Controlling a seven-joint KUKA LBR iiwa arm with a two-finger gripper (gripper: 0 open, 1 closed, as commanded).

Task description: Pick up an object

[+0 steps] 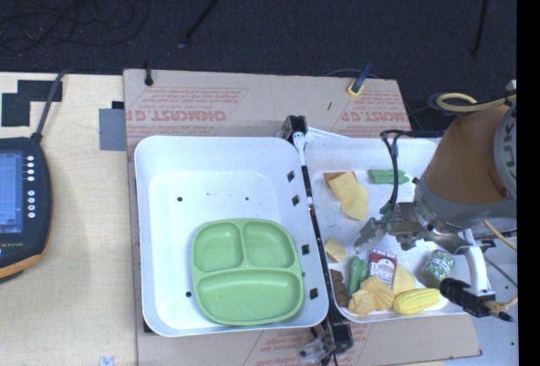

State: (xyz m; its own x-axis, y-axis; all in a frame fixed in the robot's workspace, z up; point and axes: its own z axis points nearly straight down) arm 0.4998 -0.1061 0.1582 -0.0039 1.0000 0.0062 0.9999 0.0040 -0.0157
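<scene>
The right bin (422, 149) holds several toy foods. A yellow cheese wedge (348, 192) lies near its middle and a green stick (386, 176) behind it. At the front are a small yellow piece (335, 250), a green pickle (358, 271), a red box (382, 266), yellow chips (371, 298), a corn cob (418, 300) and a green can (437, 266). My gripper (386, 234) hangs low over the bin, just behind the red box and right of the cheese. Nothing can be seen in its grasp.
The left bin (169, 162) bears a green divided plate (247, 271) at its front. A black divider (305, 212) with clips runs between the bins. A teach pendant (17, 204) lies at the far left of the bench. The arm's orange band (468, 158) covers the right bin's right side.
</scene>
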